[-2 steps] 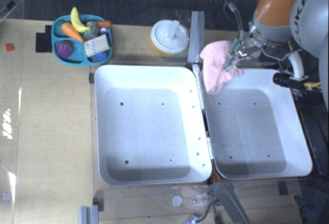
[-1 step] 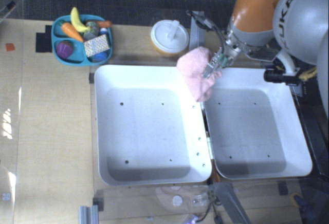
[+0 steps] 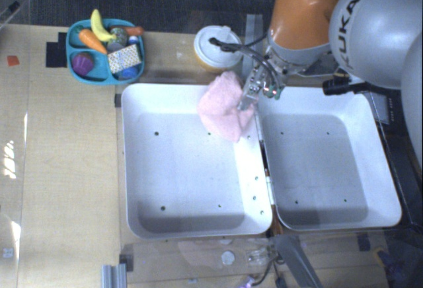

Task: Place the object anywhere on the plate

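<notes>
- A blue divided plate (image 3: 74, 74) sits on the bench beyond the left bin (image 3: 165, 201), holding a banana (image 3: 99, 26), a carrot (image 3: 91, 40), a purple piece (image 3: 82, 63) and a patterned block (image 3: 125, 57).
- A yellow-rimmed white cup (image 3: 215, 45) stands just behind the bins, between the plate and the arm.
- Two white bins lie side by side; the right bin (image 3: 330, 174) is next to the left.
- One pink cloth (image 3: 225, 107) hangs over the left bin's far right corner, its long axis running down and slightly right.
- The gripper (image 3: 252, 96) pinches the cloth's right edge.

"KUKA" on the arm (image 3: 370, 22)
</notes>
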